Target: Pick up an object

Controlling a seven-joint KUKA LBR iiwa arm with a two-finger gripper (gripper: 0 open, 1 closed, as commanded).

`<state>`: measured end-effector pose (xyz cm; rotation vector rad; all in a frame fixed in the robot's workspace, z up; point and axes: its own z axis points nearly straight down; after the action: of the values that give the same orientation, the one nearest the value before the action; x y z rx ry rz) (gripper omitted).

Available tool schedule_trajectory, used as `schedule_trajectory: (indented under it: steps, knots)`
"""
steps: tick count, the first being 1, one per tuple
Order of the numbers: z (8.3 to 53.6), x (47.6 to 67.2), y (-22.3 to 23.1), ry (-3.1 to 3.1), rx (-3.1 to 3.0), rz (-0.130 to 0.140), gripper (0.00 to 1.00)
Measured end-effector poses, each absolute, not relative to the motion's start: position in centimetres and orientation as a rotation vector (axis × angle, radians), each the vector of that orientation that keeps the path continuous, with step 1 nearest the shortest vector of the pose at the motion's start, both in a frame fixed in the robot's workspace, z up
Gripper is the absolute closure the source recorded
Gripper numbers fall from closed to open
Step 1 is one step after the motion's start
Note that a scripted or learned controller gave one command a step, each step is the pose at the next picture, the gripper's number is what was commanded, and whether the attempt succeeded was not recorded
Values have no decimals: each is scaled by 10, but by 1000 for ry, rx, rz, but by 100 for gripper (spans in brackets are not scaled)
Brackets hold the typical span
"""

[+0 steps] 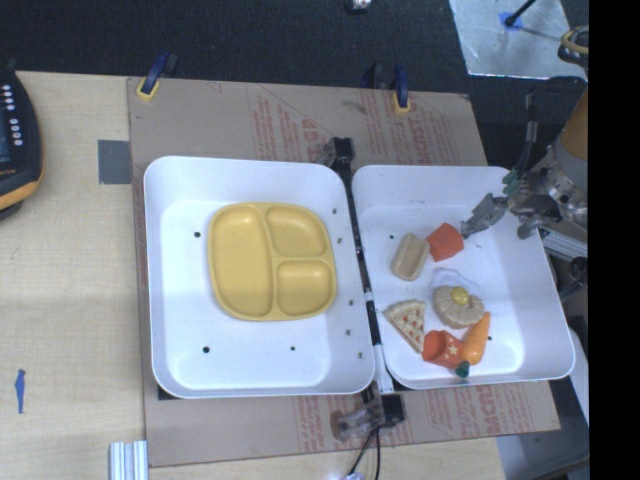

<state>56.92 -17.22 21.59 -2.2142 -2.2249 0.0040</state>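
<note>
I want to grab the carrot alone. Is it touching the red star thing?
Touching. The camera view shows the carrot lying right against the red star toy in the right bin, with no white showing between them.

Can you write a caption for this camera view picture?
End effector hovers over toy food in the right bin; yellow tray sits left.

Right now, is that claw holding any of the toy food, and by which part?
Nothing is held. The gripper hovers open above the right bin, just beside the red block.

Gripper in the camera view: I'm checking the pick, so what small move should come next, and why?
Probably ease the gripper left and down toward the orange-red block. It is the nearest item in the right bin, and nothing is between the fingers.
</note>
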Motion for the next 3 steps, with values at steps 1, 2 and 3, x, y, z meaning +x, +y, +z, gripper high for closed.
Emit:
schedule_trajectory:
  steps: [1,2,3]
  knots:
    - [104,627,-176,-2229,-2208,9,0]
    - [94,608,-159,-2229,-2217,0,0]
    - [108,610,-160,-2234,-2220,-5,100]
